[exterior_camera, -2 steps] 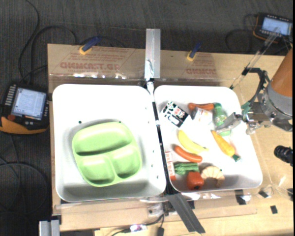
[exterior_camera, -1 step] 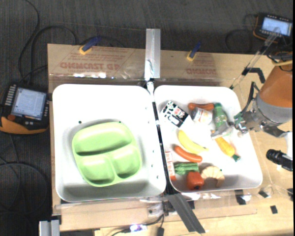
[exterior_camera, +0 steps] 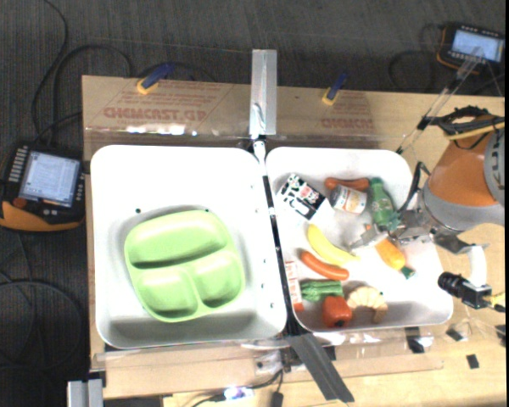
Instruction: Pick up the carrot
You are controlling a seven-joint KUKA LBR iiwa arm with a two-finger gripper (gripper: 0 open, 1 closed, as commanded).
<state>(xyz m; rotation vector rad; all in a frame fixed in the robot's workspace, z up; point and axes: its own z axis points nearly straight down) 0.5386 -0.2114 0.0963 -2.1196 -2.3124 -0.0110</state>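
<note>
The carrot [exterior_camera: 392,255], short and orange with a green end pointing to the lower right, lies in the right bin [exterior_camera: 424,312] near its right wall. My gripper [exterior_camera: 387,232] hangs directly over the carrot's upper left end, low in the bin, and its metal parts overlap that end. The grey arm with its orange band [exterior_camera: 458,189] comes in from the right, over the bin's rim.
Crowded around the carrot are a green bottle [exterior_camera: 378,197], a small can [exterior_camera: 348,199], a banana [exterior_camera: 327,244], a red sausage [exterior_camera: 324,266], a bread piece [exterior_camera: 366,299] and a red vegetable [exterior_camera: 338,310]. A green divided plate [exterior_camera: 185,263] sits in the left bin [exterior_camera: 110,185].
</note>
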